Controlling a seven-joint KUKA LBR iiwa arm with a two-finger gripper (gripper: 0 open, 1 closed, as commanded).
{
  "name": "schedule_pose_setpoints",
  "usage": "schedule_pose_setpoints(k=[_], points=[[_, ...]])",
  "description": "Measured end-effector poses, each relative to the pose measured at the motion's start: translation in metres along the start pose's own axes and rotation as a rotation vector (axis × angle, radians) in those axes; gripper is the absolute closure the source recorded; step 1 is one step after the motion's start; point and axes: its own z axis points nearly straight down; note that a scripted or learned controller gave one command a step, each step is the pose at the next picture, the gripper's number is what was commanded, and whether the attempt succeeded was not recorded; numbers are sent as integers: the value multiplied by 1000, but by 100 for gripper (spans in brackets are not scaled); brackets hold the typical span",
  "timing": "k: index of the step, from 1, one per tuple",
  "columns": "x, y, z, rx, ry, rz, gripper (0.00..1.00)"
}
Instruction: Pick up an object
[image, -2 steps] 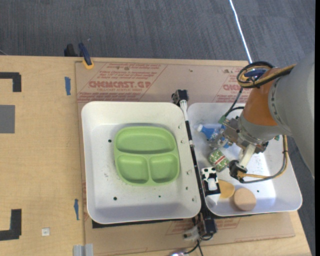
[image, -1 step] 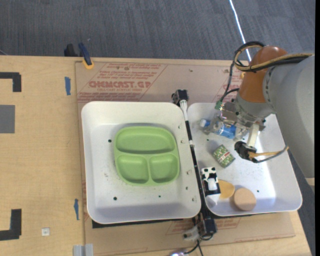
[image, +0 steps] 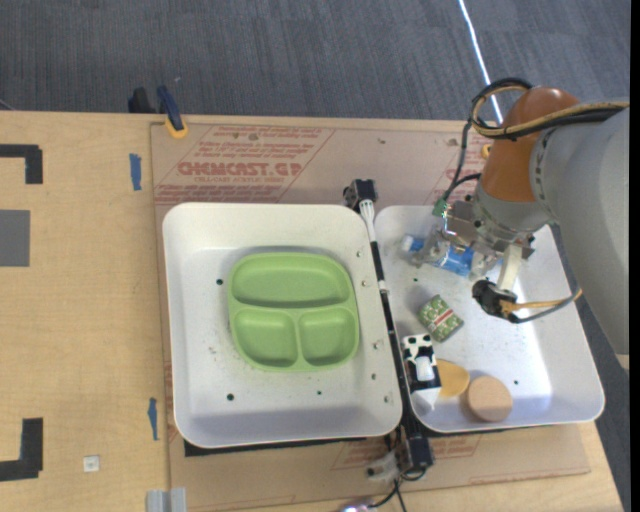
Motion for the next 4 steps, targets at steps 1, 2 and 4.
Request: schedule_pose_setpoints(k=[1,2,4], points=[[-7,-61,-90,-19,7,14,100],[-7,-61,-89,-18,7,15,0],[-15,-65,-11,-19,10,310,0]])
